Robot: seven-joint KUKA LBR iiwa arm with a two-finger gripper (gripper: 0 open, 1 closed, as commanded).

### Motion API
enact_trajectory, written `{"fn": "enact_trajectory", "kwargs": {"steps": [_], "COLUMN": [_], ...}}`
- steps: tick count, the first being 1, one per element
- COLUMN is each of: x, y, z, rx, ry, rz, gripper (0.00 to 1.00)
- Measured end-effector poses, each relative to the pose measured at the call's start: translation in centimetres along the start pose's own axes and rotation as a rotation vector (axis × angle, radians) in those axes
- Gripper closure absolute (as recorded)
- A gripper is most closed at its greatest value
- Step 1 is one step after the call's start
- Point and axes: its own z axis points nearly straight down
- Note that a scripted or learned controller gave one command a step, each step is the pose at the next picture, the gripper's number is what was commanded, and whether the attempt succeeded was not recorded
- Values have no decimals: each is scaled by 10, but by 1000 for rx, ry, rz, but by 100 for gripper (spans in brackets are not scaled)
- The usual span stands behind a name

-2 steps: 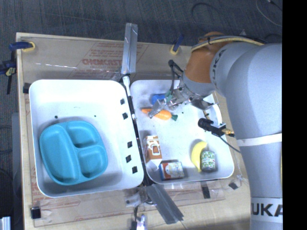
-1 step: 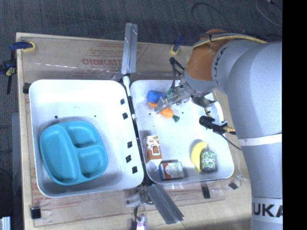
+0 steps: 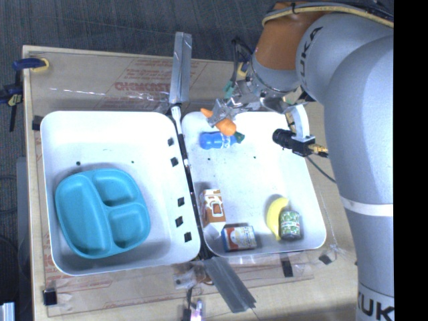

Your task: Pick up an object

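My gripper (image 3: 225, 111) hangs over the far left corner of the right bin (image 3: 294, 179). Directly under its tip is an orange toy carrot (image 3: 227, 127) with a green end; whether the gripper holds the carrot is not clear. A small blue bottle-like object (image 3: 211, 140) lies on its side against the carrot. A second orange piece (image 3: 206, 113) shows at the bin's far rim, left of the gripper. Nearer the front of this bin lie a brown and white carton (image 3: 214, 206), a can (image 3: 239, 237), a yellow banana (image 3: 275, 214) and a small green jar (image 3: 290, 224).
The left bin (image 3: 80, 132) holds a light blue compartment plate (image 3: 101, 211) at its front left. A ridge with black clips (image 3: 180, 179) divides the two bins. The arm's grey body (image 3: 354, 112) covers the right side of the bench.
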Motion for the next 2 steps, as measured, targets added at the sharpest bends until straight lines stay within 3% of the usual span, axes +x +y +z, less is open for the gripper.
{"fn": "enact_trajectory", "kwargs": {"steps": [1, 2], "x": [27, 32], "y": [-8, 0], "z": [-48, -227], "rx": [-1, -1], "ry": [-1, 0], "rz": [-201, -105], "gripper": [100, 100]}}
